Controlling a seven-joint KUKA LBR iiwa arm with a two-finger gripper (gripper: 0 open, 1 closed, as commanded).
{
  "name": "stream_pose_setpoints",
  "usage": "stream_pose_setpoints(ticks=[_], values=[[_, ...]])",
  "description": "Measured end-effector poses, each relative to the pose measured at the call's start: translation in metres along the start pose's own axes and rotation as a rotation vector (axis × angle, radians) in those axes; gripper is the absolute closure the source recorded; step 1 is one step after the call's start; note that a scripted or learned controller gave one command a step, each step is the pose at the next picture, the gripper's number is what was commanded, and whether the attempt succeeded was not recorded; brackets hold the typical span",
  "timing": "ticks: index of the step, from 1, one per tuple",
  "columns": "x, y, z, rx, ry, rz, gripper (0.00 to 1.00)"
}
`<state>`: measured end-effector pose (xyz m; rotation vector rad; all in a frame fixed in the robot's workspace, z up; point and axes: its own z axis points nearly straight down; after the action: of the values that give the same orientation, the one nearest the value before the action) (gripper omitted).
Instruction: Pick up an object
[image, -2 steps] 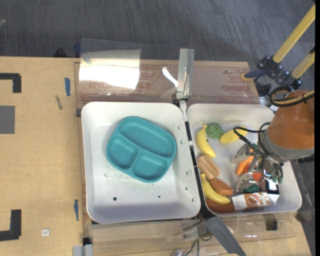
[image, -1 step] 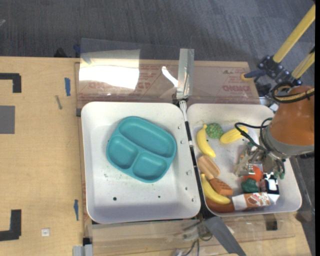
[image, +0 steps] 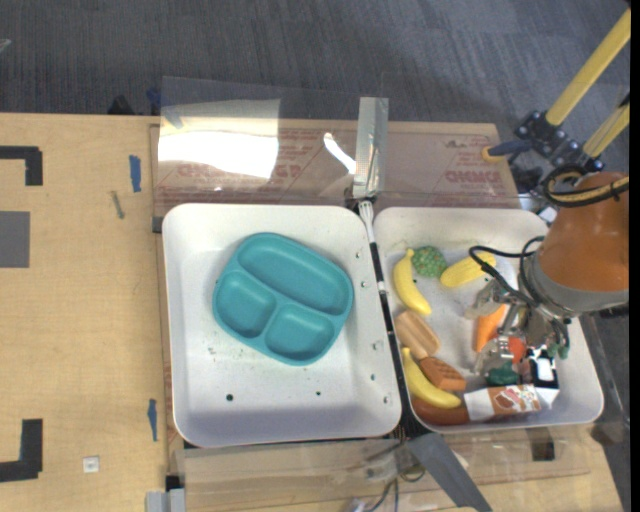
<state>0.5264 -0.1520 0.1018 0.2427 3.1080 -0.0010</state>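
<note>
The right bin (image: 584, 392) holds several toy foods. A yellow banana (image: 405, 285) lies by its left wall, with a green broccoli (image: 429, 261) and a short yellow piece (image: 462, 272) behind it. A tan bun (image: 417, 332), a second banana (image: 426, 386) and a brown sausage (image: 446, 376) lie at the front left. My gripper (image: 508, 338) is low in the bin's right half, right over an orange carrot (image: 486, 326) and next to small red and green pieces (image: 500, 375). Nothing visibly hangs from it. A white and brown carton (image: 512, 400) lies at the front wall.
The left bin (image: 190, 330) bears a teal divided plate (image: 283, 297) in its middle. A metal divider post (image: 369, 150) stands behind the two bins. Yellow struts (image: 590, 70) rise at the upper right, beside the arm's orange band (image: 590, 250).
</note>
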Motion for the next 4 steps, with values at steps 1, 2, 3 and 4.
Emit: stream_pose_setpoints(ticks=[1, 2, 3, 4], values=[[0.005, 0.001, 0.012, 0.001, 0.014, 0.049, 0.0], [0.0, 0.001, -0.001, 0.002, -0.002, 0.048, 1.0], [0.001, 0.002, 0.0, 0.002, 0.0, 0.048, 0.0], [0.0, 0.011, 0.012, 0.003, 0.013, 0.111, 0.0]])
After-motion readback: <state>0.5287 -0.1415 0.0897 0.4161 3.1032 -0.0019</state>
